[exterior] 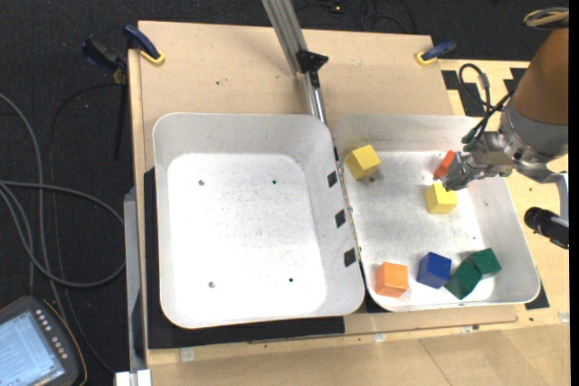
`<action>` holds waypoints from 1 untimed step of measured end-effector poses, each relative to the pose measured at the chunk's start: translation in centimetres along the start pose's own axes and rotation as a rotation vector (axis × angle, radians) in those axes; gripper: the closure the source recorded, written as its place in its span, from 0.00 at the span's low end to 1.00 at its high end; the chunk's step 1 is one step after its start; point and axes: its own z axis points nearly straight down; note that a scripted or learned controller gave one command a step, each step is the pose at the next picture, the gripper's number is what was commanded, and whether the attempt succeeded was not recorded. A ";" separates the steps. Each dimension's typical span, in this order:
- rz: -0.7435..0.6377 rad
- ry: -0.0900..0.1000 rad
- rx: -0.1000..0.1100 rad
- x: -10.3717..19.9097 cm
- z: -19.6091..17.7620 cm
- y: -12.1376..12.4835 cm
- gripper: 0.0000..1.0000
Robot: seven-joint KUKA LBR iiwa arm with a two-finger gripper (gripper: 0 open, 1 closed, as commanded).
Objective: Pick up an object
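In the right bin (507,194), my gripper (455,178) hangs just above a small yellow block (441,198). A red-orange piece (443,164) lies right beside the gripper, at its upper left. Another yellow cube (364,162) sits near the bin's upper left corner. Along the bin's front lie an orange cube (391,278), a blue cube (434,269) and two green blocks (474,271). Nothing shows between the fingers.
The left bin (172,221) stands next to the right one, with dark clips (340,217) along the shared edge. A metal bar (276,0) slants down from the top to the bins' junction. Clamps (145,45) hold the bench's back corners.
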 end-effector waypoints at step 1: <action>-0.001 0.001 0.001 0.0 -2.7 0.2 1.00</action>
